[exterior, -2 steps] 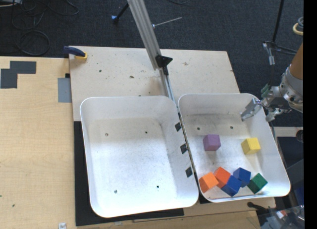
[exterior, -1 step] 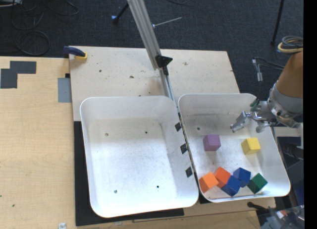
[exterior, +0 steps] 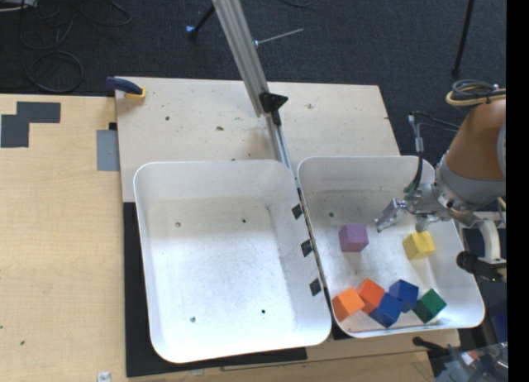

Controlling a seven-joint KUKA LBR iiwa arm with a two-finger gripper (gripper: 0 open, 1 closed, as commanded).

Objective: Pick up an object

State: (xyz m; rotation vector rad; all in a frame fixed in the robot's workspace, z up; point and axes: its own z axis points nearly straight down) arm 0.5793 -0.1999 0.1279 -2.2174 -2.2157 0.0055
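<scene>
Camera view is showing the pincer (exterior: 407, 212) hanging spread open with nothing in it over the right bin (exterior: 364, 172), between the purple cube (exterior: 353, 237) and yellow cube (exterior: 419, 245).

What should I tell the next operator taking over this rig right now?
Gripper: low inside the right bin, above and between the purple cube and the yellow cube; nothing visibly held.
Objects: all in the right bin. Purple cube mid-bin, yellow cube to its right; two orange cubes, two blue cubes and a green cube clustered at the near edge.
Left bin: no cubes in it.
Done: arm positioned over the right bin.
Left: grasp and lift one cube; purple or yellow look closest.
</scene>
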